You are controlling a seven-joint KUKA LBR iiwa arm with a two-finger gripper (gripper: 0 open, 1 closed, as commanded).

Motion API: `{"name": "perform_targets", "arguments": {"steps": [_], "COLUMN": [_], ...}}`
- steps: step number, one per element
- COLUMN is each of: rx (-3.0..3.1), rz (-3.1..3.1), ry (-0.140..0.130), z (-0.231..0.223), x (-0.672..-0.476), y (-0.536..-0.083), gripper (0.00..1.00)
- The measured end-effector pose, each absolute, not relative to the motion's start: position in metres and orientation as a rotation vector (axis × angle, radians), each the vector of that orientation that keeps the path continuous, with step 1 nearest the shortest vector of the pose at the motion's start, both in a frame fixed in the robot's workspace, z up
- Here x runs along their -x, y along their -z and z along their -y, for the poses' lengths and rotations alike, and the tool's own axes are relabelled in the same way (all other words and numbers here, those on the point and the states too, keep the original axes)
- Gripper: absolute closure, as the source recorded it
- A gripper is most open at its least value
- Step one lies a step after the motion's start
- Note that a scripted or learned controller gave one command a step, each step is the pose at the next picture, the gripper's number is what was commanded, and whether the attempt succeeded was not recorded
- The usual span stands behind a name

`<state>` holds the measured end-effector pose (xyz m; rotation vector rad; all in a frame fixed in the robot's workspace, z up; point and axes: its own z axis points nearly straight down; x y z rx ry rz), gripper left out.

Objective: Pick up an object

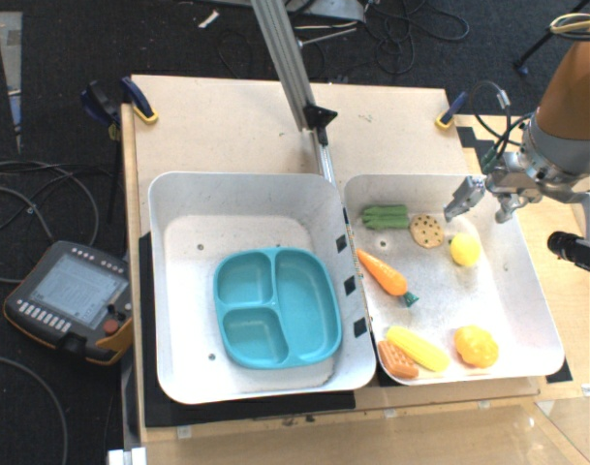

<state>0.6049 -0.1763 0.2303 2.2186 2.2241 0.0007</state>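
- Bench (pixel 236 124): pale top, two shallow white bins side by side on it; bare strip of bench behind both bins.
- Left bin (pixel 178 211): holds a teal divided tray (pixel 275 308), three compartments, set toward the bin's front right. Bare floor along the back and the left wall.
- Right bin (pixel 522 289): all the small items lie here.
- Green bean-like piece (pixel 385 217) near the back wall, left of centre.
- Speckled cookie (pixel 427 230) just right of the green piece; yellow lemon (pixel 464 249) just right of the cookie, slightly nearer the front.
- Carrot (pixel 384 273) lies at a slant near the left wall, mid-bin, green tip pointing to the front right.
- Front edge: orange waffle-like piece (pixel 398 359) in the front left corner, touching a yellow banana-like piece (pixel 418 348); a yellow-orange lumpy fruit (pixel 477 346) sits apart to their right.
- Open floor in the bin's middle and along the right wall.
- Gripper (pixel 482 204) hangs over the back right part of the right bin, above and right of the cookie and lemon. Fingers spread apart, nothing between them.
- Arm comes in from the right, over the bin's right rim.
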Motion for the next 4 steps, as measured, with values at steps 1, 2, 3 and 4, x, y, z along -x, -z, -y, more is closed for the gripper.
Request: {"name": "perform_targets", "arguments": {"steps": [1, 2, 3, 4], "rx": [-2.218, -2.225, -2.212, -2.204], "rz": [-2.225, -2.225, -2.21, -2.203], "ry": [0.001, 0.006, -0.003, -0.014], "z": [0.176, 0.18, 0.185, 0.187], "x": [-0.605, -0.595, -0.6, -0.605], "y": [-0.23, -0.173, -0.118, -0.118], "gripper": [0.0, 0.0, 0.0, 0.0]}}
